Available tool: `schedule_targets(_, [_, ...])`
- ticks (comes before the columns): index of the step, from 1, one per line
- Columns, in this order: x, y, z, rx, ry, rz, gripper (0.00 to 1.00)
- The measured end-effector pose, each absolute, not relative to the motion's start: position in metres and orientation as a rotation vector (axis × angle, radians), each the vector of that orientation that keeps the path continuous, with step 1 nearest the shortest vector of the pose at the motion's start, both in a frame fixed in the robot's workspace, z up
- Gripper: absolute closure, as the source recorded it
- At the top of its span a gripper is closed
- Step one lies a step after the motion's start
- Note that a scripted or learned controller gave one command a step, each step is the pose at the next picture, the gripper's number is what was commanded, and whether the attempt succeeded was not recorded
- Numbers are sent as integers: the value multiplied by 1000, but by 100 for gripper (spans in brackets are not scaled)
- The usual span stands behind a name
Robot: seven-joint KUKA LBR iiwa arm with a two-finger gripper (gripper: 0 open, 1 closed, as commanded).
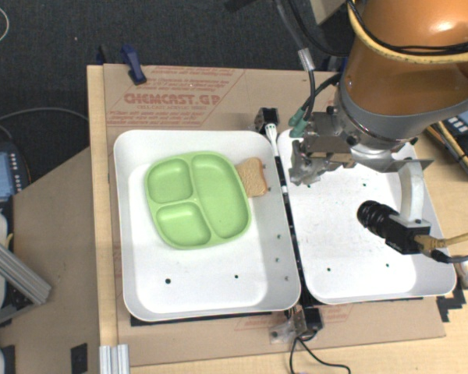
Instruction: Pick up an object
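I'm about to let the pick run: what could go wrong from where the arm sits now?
The gripper hangs over the right bin, by the rims between bins, while the green plate and tan piece lie in the left bin: descending here may grasp nothing or clip a rim. The tan piece touches the plate near the bin wall, so room looks tight.

Two shallow white bins side by side, rims touching: left bin [140, 275], right bin [351, 280]. Both sit on a brown cardboard sheet [171, 111] with red print at its far end. Blue clamp [132, 63] at the sheet's far-left corner. Dark carpet [47, 29] beyond. Aluminium rail [15, 275] lower left.
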State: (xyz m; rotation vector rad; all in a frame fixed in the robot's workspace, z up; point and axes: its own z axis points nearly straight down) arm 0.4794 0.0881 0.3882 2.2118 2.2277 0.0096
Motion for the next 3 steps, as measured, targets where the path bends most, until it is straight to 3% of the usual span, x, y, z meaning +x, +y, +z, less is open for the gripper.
schedule_targets(2, [480, 81, 472, 2218, 2219, 9, 100])
schedule_targets(3, [479, 92, 439, 2222, 2226, -8, 100])
